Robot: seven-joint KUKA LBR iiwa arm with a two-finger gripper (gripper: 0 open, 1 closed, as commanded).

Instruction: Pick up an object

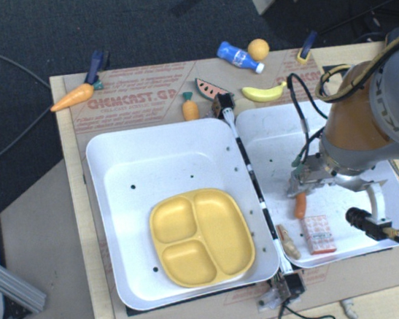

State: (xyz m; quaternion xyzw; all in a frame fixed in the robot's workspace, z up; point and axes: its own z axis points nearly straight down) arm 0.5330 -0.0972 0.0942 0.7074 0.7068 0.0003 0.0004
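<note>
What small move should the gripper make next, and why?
Probably a short, straight descent. The gripper sits just above the upper end of the small orange piece in the right bin, and nothing shows between its fingers. The red-and-white packet beside it lies apart, leaving room.

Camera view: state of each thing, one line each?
Yellow tray: upright, lying in the left bin.
Pincer: low in the right bin, just above an orange stick.
Small packet: flat on right bin floor.
Banana: on the bench behind the bins.
</note>
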